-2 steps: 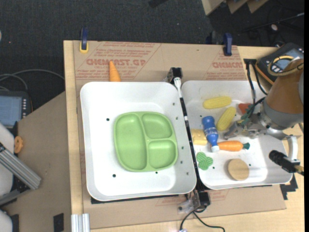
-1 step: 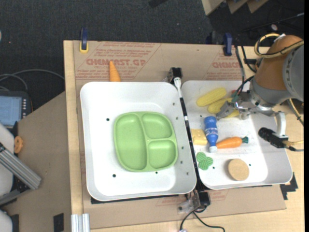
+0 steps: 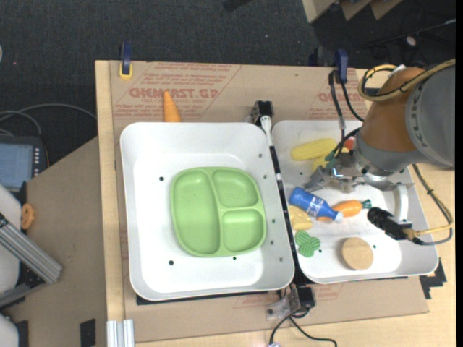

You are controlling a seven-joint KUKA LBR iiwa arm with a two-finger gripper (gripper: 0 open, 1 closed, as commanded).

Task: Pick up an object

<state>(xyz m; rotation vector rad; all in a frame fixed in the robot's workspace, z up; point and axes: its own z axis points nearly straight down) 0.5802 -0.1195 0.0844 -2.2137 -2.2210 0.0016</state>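
A dark carpeted floor surrounds a pale desk [image 3: 108, 194] topped with printed cardboard, on which two shallow white bins sit side by side. The left bin [image 3: 145, 157] carries a green divided plate [image 3: 217, 210] at its centre, with bare white floor all round it. The right bin [image 3: 405, 262] is the crowded one, and the grey arm [image 3: 423, 118] with its orange band hangs over its far half, the gripper [image 3: 338, 172] low among the toys; whether the jaws stand wide or narrow cannot be told from this angle, and nothing is seen between them.

Just below the gripper lies a blue bottle [image 3: 312, 204], slanted, its cap end touching a small orange carrot [image 3: 347, 208]. Both look like light, hard, smooth plastic, likely to slip or roll; the bottle's mid-body, taken across its short width, seems the surest hold. A yellow corn cob [image 3: 312, 150] rests near the far wall, a round tan disc [image 3: 357, 254] near the front wall, a green ridged piece [image 3: 308, 245] beside the dividing rim. The disc sits most apart from the rest, though flat and low. Bin walls and the central rim crowd the corn and the green piece. A second carrot [image 3: 171, 108] lies outside on the cardboard.
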